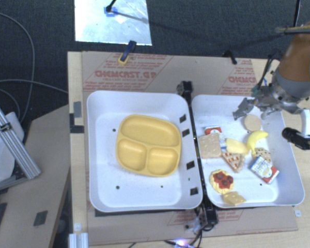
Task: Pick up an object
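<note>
Up at the far end of the right bin (295, 186): gripper (257, 109), spread wide, pinching nothing. Reaches in from the right on a grey arm (294, 84) with an orange band (298, 48). Hangs just above a round tan biscuit (252, 122), which lies flat on the bin floor near the far wall.

Nearer in the same bin, clustered toward the middle:
- banana (257, 137), just in front of the biscuit
- cheese wedge (236, 146), beside the banana, to its left
- square cracker (210, 146), against the bin's left wall
- red-and-white packet (213, 130), touching the cracker's far edge
- pizza slice (233, 161), just in front of the cheese
- chip cookie (262, 154), right of the slice
- small carton (264, 170), tilted, touching the cookie's near side
- round pizza (221, 180), near the front
- small cracker (233, 198), at the front wall, just beside the round pizza

Over in the left bin (95, 138): yellow tray (147, 144), three compartments, lying flat near the centre, well apart from the gripper.

Under both bins: cardboard sheet (144, 71). Beyond it, a foil sheet (113, 14) on the dark floor.
</note>
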`<state>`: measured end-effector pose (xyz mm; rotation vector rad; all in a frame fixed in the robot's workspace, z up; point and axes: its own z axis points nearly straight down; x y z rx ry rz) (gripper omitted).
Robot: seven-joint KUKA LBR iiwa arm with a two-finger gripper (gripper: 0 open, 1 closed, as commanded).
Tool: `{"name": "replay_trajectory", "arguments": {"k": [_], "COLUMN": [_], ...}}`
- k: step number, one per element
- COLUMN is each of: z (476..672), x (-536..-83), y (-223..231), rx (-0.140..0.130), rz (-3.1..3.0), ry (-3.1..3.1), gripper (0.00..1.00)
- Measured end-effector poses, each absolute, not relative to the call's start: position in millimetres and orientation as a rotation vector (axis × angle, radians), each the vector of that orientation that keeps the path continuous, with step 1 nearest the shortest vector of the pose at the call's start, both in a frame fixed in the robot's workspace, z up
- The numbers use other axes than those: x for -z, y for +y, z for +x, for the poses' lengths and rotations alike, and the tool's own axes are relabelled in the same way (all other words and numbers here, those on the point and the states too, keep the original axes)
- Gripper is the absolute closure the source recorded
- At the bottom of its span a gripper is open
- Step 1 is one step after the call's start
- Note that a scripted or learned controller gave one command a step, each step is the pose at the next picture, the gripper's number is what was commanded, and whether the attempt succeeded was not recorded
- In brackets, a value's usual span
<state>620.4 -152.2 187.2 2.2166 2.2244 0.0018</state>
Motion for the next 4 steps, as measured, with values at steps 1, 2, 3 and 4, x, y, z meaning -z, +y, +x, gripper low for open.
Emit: {"name": "replay_trajectory", "arguments": {"k": [1, 2, 3, 4], "z": [610.7, 596.4, 597.9, 650.4], "x": [-143.3, -81.6, -95.1, -85.2], "y": [-209.4, -206.0, -206.4, -127.9], "rx": [0.001, 0.002, -0.003, -0.004], "rz": [2.222, 2.221, 2.218, 2.208], "ry": [2.219, 2.224, 2.221, 2.229], "gripper": [0.0, 0.0, 1.0, 1.0]}}
